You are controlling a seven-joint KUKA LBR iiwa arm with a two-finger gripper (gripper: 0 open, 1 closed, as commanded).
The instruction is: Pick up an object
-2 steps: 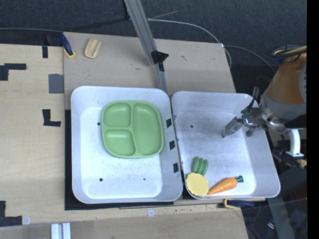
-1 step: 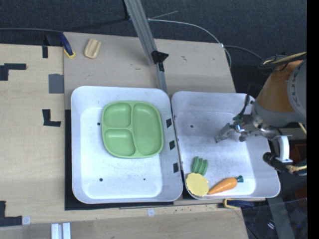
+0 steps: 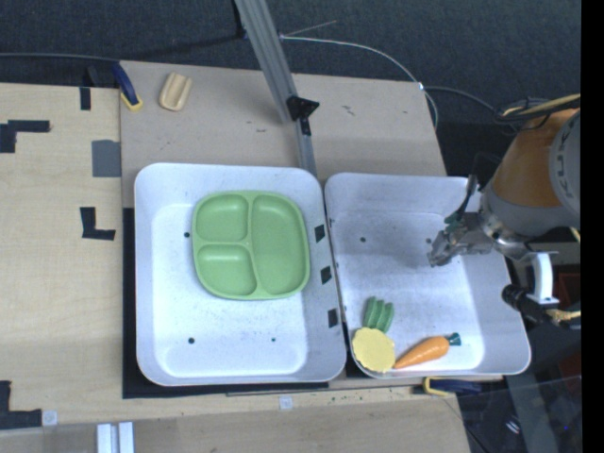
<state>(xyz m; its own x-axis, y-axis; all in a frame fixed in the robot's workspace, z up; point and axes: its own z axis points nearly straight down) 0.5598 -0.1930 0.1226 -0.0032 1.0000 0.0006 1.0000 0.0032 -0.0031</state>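
Note:
The right bin (image 3: 406, 206) holds an orange toy carrot (image 3: 422, 350) near its front edge, a yellow round piece (image 3: 374, 349) at the front left corner and a small green ridged piece (image 3: 378, 313) just behind that. My gripper (image 3: 442, 250) hangs over the right part of this bin, well behind the carrot. Nothing shows between its fingers, and its tips are too dark and small to read. The left bin (image 3: 160, 347) carries a green divided plate (image 3: 251, 243).
A grey metal pole (image 3: 269, 45) slants across the bench behind the bins. A tan block (image 3: 175, 92) and a blue-yellow item (image 3: 127, 85) lie at the bench's back left. Cables run at the back right.

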